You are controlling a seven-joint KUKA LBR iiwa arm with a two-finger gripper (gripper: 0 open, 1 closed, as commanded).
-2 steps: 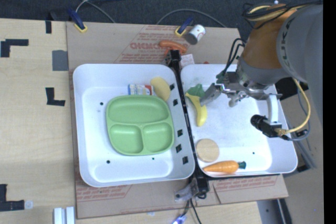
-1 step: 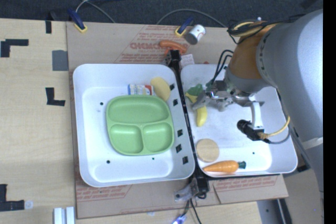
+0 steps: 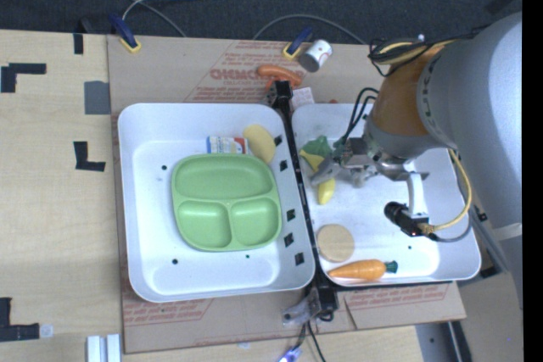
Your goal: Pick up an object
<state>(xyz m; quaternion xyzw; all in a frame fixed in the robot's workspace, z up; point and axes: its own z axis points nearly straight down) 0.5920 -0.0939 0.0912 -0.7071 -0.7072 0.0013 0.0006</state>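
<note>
The tool (image 3: 333,168) sat low at the right bin's (image 3: 450,267) left edge among a yellow piece (image 3: 326,192) and green toy (image 3: 316,149) — its spread I could not tell; crowding could spoil the grasp.

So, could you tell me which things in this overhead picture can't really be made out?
- Gripper in the right bin: its fingertips are blurred and merge with the green and yellow items, so grasp is unclear.
- Small carton in the left bin: partly hidden by the green divided plate; label too small to read.
</note>
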